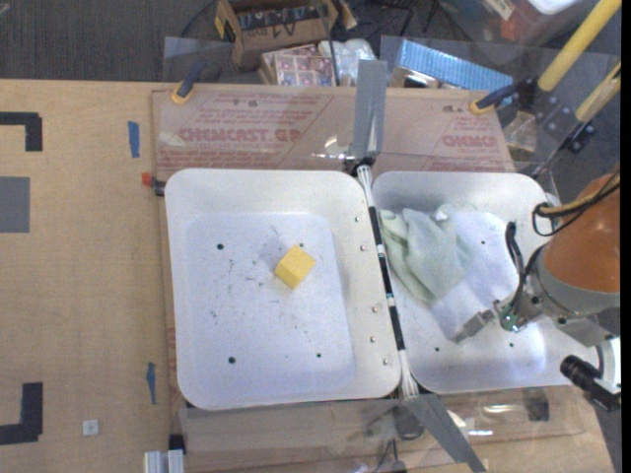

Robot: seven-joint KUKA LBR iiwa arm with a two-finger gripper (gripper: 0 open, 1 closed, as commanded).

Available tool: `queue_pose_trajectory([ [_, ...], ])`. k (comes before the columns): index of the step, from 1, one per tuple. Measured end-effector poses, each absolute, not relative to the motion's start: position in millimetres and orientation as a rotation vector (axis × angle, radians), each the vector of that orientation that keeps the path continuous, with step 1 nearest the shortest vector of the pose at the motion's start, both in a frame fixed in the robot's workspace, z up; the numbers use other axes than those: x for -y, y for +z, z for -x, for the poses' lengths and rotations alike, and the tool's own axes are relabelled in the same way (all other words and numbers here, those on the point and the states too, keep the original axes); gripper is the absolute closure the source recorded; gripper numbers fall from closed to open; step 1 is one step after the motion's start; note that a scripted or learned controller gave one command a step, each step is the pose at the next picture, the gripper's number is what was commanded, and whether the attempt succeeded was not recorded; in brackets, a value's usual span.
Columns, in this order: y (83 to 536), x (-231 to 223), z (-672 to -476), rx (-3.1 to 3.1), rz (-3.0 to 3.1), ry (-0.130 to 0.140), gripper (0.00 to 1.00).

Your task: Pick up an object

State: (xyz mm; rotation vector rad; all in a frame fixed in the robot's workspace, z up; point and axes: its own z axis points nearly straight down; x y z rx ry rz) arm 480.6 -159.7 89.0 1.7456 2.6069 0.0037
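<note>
A wooden bench [79, 294] bears two white bins. In the right bin [473, 363] the gripper [483, 321] is held low at the near edge of a pale cloth [429, 249]; its grasp cannot be told. The cloth may be missed or slip out, being limp. Further left, a yellow block [294, 266] lies in the left bin [197, 363], well apart.

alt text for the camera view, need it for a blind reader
A grey robot arm with an orange band reaches from the right into the right white bin, its gripper low beside a crumpled pale green cloth. The left white bin holds a small yellow block near its middle.
</note>
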Motion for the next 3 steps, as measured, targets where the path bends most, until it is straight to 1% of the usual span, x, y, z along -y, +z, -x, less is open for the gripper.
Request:
queue_pose_trajectory([
  [1,89,142,-553.8,-2.698,-1.589,0.007,0.0],
  [2,100,143,-554.7,-2.692,-1.592,0.011,1.0],
  [3,186,74,-593.0,-2.615,-1.736,0.002,1.0],
])
